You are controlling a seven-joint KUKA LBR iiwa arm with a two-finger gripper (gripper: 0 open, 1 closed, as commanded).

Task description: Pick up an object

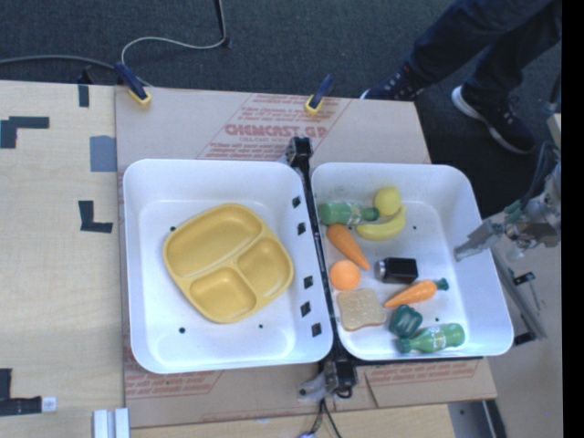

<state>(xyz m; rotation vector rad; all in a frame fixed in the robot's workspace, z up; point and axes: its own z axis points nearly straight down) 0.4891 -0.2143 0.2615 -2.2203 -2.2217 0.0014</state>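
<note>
Gripper (474,243) at right bin's (465,190) three o'clock rim, open or closed: cannot tell. Best target: black box (398,269), bin centre; descend straight, avoid carrot (413,293) at five o'clock.

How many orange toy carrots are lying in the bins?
2, both in the right white bin. One orange toy carrot lies near the divider, below the yellow banana. The other carrot lies lower right, beside the black block. None seems hidden.

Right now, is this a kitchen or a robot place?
Probably a robot lab: two white bins on a cardboard-covered bench, toy food like a banana, and cables on the carpet.
</note>
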